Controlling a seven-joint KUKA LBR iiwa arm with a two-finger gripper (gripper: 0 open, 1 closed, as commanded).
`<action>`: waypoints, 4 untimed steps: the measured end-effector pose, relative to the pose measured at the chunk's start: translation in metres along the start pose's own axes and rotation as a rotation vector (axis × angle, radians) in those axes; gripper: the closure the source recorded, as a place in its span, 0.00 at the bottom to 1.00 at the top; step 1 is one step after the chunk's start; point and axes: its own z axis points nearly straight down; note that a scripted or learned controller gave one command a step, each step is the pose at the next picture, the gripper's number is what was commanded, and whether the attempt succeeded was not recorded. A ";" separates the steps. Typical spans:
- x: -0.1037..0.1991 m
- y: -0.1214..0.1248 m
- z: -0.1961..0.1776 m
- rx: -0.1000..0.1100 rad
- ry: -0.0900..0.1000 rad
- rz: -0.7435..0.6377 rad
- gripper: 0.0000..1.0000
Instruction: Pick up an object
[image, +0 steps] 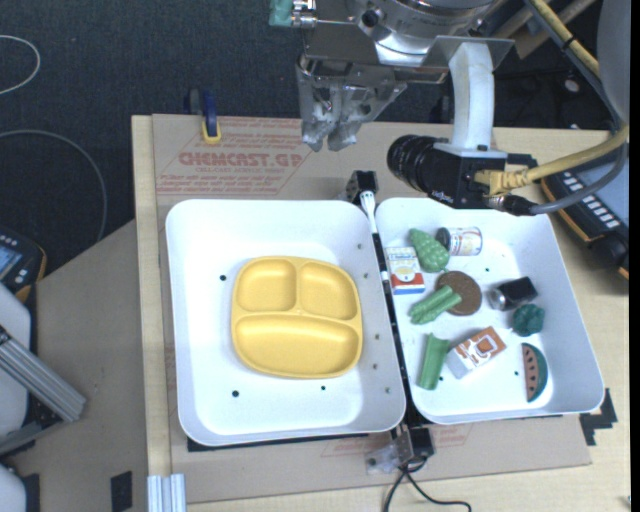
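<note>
The small objects lie in the right bin (570, 330): green toy vegetables (436, 302), a brown disc (460, 291), a small carton (476, 351), a watermelon slice (534, 371) and a can (464, 241). The left bin (195, 330) holds a yellow divided plate (296, 316). The pincer (333, 128) hangs above the worktop (240, 160) beyond the left bin, gripping nothing; whether its tips stand apart or together I cannot tell.

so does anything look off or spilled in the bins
Nothing stands out. The yellow divided plate lies flat in the left bin, and the small toy foods, such as the watermelon slice, sit loose inside the right bin. The gripper hangs above the bench, beyond both bins.
</note>
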 end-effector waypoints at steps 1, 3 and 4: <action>0.001 0.000 -0.010 -0.004 0.002 -0.001 1.00; 0.003 0.001 -0.031 -0.013 0.005 -0.004 1.00; 0.003 0.002 -0.042 -0.017 0.007 -0.005 1.00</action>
